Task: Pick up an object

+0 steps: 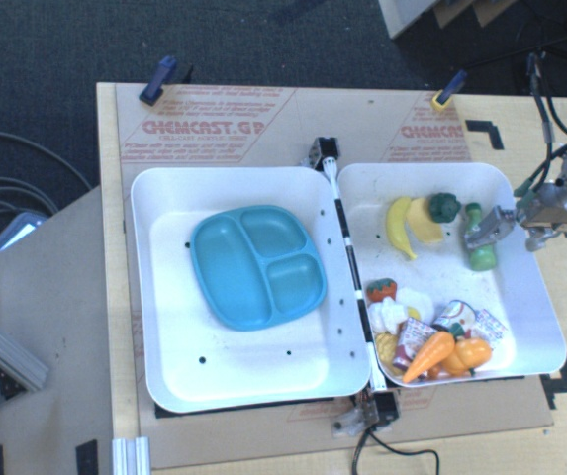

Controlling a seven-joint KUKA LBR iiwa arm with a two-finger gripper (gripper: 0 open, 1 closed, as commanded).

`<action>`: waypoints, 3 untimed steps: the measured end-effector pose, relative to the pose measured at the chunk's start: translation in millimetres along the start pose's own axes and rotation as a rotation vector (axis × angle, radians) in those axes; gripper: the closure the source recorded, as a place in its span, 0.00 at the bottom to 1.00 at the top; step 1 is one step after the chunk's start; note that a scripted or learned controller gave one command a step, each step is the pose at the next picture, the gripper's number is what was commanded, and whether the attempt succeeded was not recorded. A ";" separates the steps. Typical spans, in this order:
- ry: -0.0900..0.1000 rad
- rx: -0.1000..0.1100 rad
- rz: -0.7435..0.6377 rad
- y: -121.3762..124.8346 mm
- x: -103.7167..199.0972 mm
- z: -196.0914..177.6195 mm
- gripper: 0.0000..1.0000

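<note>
Left bin (164,364) held a blue divided tray (258,265); right bin (530,295) held toy food, with a green piece (482,256) at its right side, probably light, hard plastic, slippery, best pinched across its middle. Gripper (491,228) sat just above it, touching or nearly so; grip state couldn't be told

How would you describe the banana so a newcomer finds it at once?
Look in the right bin, at its far end. The banana lies there beside a dark green vegetable. It is the only long, curved, plain yellow piece.
</note>
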State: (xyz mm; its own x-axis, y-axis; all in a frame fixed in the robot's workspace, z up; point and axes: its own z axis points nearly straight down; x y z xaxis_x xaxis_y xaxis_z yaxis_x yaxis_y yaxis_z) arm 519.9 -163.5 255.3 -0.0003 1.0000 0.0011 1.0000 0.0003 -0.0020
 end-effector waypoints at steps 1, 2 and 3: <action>0.001 0.001 -0.001 42.5 -6.3 166.3 0.00; -0.001 -0.003 -0.001 95.7 -2.7 170.2 0.00; 0.000 0.018 -0.002 142.9 -6.0 172.4 0.00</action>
State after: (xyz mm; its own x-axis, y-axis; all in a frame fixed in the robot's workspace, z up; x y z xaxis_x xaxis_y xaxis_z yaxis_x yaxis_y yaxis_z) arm 662.5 -169.2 82.6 -0.0022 1.0000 0.0014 0.9998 0.0023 -0.0204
